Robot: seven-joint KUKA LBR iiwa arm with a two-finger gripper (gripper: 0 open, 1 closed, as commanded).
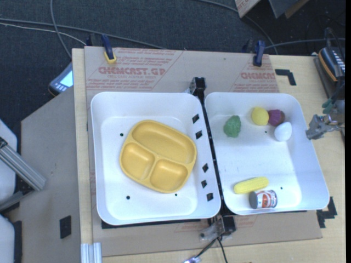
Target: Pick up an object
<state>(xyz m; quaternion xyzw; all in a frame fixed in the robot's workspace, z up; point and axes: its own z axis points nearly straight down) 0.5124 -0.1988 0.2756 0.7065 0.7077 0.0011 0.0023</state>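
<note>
On the counter: two shallow white bins side by side, the left bin (104, 147) and the right bin (307, 169), nearly touching along a dark seam.
Left bin: one yellow divided plate (158, 155) lying flat, near the middle.
Right bin, far side: a green lump (232, 126), then a yellow ball (260, 116) touching a purple ball (276, 116), with a white egg (283, 131) just below the purple one.
Right bin, near side: a yellow corn cob (250, 186) lying on its side, and a small can (264, 199) tipped over just beside it.
Claw (318, 127): at the right bin's outer rim, close to the white egg but apart from it; I cannot tell how it is set.
Clamps: a yellow clamp (108, 51) and a blue clamp (258, 52) on the counter's far edge.
</note>
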